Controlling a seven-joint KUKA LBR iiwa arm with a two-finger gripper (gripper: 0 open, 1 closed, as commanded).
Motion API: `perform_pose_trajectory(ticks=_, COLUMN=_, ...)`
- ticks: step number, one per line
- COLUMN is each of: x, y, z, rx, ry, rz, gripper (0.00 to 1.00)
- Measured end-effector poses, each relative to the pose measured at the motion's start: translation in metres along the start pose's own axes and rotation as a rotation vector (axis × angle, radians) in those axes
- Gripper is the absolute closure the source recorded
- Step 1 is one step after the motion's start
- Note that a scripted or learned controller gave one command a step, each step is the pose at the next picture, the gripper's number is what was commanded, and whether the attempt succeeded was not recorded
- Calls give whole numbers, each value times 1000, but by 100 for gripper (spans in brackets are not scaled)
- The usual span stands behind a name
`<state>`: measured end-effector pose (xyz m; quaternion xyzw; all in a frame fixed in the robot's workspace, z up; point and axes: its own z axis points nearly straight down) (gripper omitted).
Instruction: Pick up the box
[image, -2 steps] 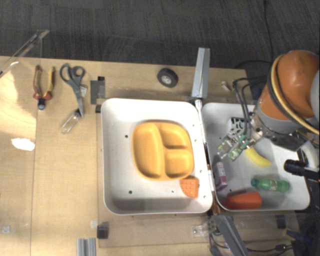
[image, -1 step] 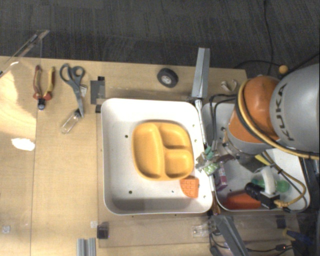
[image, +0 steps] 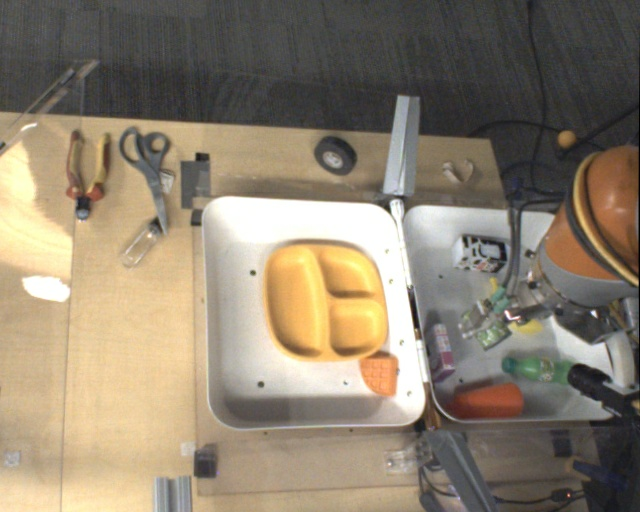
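Arm (image: 600, 225) hangs over the right bin (image: 440, 235), gripper state impossible to tell, while the small box (image: 482, 250) lies unlifted near the bin's far wall; pickup remains undone.

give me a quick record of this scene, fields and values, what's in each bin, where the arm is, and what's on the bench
left bin: yellow divided tray; small orange piece by the tray's near right corner
right bin: black-and-white box, green bottle, orange-red item, purple item, green clutter
arm: over the right bin's right side
gripper: hidden, state cannot be told
box status: lying in the bin, apart from the arm
bench: scissors, pliers, tape roll
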<state>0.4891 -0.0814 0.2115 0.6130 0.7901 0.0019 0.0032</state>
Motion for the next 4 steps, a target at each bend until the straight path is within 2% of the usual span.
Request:
perform_pose_trajectory(ticks=1, x=35, y=34, z=28, rx=4, ry=2, rz=210, gripper=100)
perform_pose_trajectory(ticks=2, x=53, y=135, z=28, rx=3, ry=1, rz=38, gripper=100)
perform_pose_trajectory(ticks=3, x=130, y=145, z=28, rx=4, ry=3, rz=31, gripper=100)
perform_pose_trajectory(ticks=4, x=75, y=138, z=-7, rx=0, ry=1, rz=-80, gripper=100)
